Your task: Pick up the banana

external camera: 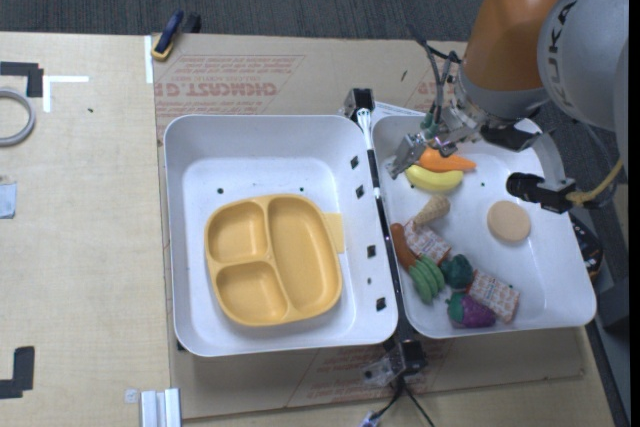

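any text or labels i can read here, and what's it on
Red print on the brown cardboard sheet behind the bins: upside down from this camera, too blurred to read reliably.
Black letters on the grey robot arm: partly cut off, unreadable.
Small printed snack packet in the right white bin: print too small.

A single fixed camera looks down at a slant from above the bench, far enough back to take in both white bins (185, 245). The pincer (425, 143) sits right of centre, with most of the bench spread to its left.
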Tool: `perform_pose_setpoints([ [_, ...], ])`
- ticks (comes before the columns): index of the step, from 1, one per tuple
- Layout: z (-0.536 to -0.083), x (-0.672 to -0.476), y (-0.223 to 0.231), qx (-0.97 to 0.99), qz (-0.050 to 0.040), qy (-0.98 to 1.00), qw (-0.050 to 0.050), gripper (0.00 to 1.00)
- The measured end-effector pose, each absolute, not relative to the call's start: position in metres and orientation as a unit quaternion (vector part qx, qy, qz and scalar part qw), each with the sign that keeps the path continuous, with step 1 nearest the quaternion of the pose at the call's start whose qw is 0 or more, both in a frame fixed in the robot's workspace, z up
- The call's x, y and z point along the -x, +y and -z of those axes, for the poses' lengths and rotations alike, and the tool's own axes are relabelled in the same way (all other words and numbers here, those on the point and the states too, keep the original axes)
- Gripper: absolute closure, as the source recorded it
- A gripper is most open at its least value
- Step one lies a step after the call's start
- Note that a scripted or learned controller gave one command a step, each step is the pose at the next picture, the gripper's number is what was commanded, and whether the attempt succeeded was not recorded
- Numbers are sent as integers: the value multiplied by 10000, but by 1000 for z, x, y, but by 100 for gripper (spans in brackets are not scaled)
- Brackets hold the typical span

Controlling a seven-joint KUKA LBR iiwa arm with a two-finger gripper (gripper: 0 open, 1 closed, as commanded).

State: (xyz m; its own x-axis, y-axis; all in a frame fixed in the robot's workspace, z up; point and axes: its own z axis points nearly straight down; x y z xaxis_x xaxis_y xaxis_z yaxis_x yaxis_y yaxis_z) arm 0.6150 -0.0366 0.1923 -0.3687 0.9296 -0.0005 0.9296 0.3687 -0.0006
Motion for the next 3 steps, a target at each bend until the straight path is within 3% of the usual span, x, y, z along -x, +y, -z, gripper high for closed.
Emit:
perform_pose_setpoints([
  [3,-192,-615,-37,-5618,4,8273,1,0],
])
